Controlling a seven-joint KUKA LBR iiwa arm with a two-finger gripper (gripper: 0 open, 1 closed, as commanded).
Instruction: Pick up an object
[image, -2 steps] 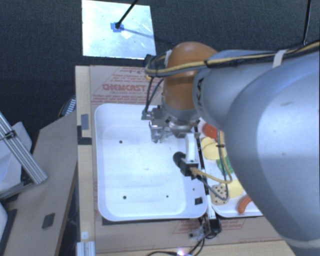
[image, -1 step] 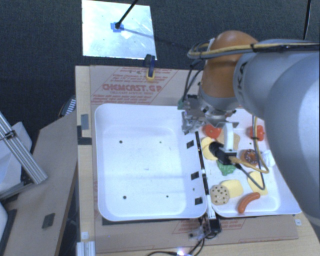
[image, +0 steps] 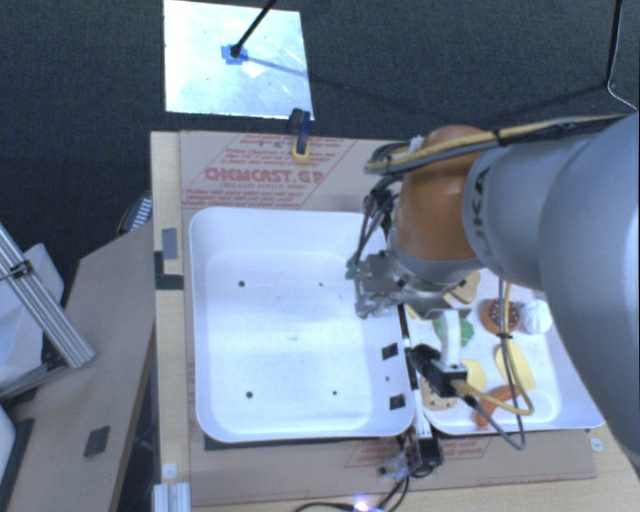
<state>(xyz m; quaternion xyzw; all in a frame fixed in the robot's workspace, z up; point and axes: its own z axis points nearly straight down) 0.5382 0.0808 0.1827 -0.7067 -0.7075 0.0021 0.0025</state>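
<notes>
The grey two-finger gripper (image: 374, 290) hangs over the seam between the two shallow white bins. It sits just above the right-hand wall of the left white bin (image: 200, 330), whose floor is bare. Its tips are lost against the grey wrist hardware, so I cannot tell whether it is open or closed, and nothing shows in its grasp.

Everything worth picking lies to the gripper's right in the camera view, in the right white bin (image: 563, 395), and the arm's orange band and grey body hide much of that bin. The nearest candidate is a small green piece (image: 465, 327), close to the gripper on the far side of the dividing walls. A little further right is a round brown toy with a reddish middle (image: 493, 316), touching or nearly touching a pale white lump (image: 536, 318). Towards the near edge lies a curved yellow banana-like strip (image: 516, 366), its long axis running roughly from far to near. An orange-red piece (image: 497, 406) lies just beside its lower end.

The coming move probably needs a shift rightwards across the two bin walls before any descent. The small pieces are crowded, so a neighbour may get nudged.
</notes>
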